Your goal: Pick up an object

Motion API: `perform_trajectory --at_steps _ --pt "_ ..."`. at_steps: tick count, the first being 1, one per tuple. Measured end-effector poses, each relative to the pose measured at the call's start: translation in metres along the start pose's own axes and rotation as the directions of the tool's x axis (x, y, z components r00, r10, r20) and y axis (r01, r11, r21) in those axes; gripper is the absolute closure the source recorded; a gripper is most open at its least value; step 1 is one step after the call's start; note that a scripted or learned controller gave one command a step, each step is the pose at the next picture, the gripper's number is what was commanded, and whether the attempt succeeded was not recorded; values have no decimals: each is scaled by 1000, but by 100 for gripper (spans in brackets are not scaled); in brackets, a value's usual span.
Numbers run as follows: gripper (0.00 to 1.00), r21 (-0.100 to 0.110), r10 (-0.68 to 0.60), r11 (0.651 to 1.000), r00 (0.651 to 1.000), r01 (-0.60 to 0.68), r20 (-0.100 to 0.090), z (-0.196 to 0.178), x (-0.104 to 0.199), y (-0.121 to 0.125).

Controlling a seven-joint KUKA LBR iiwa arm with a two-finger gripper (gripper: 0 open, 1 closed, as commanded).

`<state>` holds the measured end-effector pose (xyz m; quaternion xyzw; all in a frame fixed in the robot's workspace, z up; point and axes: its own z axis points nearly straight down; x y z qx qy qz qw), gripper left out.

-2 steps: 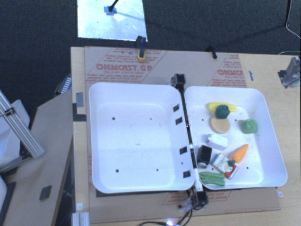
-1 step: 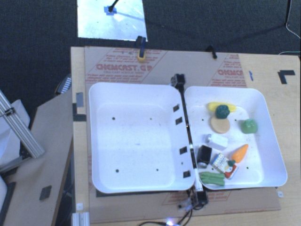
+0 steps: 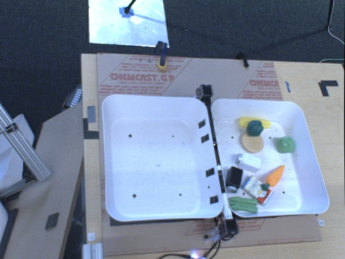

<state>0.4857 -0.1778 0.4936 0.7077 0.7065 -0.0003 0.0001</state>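
The right bin [image 3: 310, 161] holds several small objects. A yellow banana shape [image 3: 246, 122] lies at its back with a dark teal ball [image 3: 254, 127] on it. A tan disc [image 3: 252, 143] sits just in front of them. A green round piece [image 3: 285, 144] lies to the right. A small white block [image 3: 249, 161] and a black block [image 3: 234, 177] rest near the bin's left wall. An orange carrot [image 3: 275, 175], a small printed packet [image 3: 254, 188] and a green pod [image 3: 243, 204] lie toward the front.
The left bin [image 3: 156, 158] stands beside the right one, joined by a black clipped divider [image 3: 213, 150]. Both rest on a brown printed board [image 3: 161, 74]. A yellow and blue clamp [image 3: 161, 55] sits at the board's back edge. A shiny metal plate [image 3: 126, 15] lies behind.
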Motion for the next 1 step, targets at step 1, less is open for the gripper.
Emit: perform_trajectory --at_steps 1 --pt "100 -9 -7 1000 1000 7 4 -43 -19 76"
